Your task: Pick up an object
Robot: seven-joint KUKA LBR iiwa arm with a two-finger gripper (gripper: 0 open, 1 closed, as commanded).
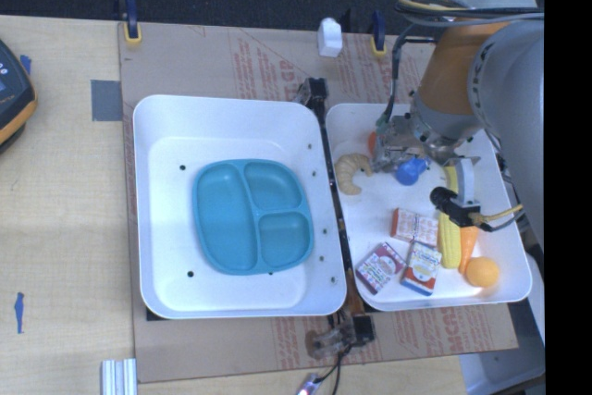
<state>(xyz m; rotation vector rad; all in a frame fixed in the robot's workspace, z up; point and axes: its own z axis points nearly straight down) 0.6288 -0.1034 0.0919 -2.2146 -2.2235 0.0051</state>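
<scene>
Arm: the grey arm with its orange band reaches in from the right, bent low over the far end of the right bin point(518, 291).
Gripper: the gripper point(400, 153) sits down among the items near the right bin's far-left corner; whether it is spread or closed cannot be told, and nothing is clearly seen in its grasp.
Nearest objects: a blue item point(409, 169) lies just at the gripper's tip, a pale croissant-like piece point(350, 172) rests against the bin's left wall beside it, and something red-orange point(373, 142) peeks out at its far side.
Other objects: small packets point(413, 226) and two cartons point(400, 266) lie toward the near-left part of the right bin; a corn cob point(450, 240) and an orange ball point(481, 272) lie near its right edge.
Left bin: the left bin point(157, 199) carries a blue divided plate point(252, 216) at its centre.
Step in hand: judged to be the descent onto a target, most likely the blue item.
Next move: it calls for closing squarely on one object, then lifting straight up clear of the neighbours.
</scene>
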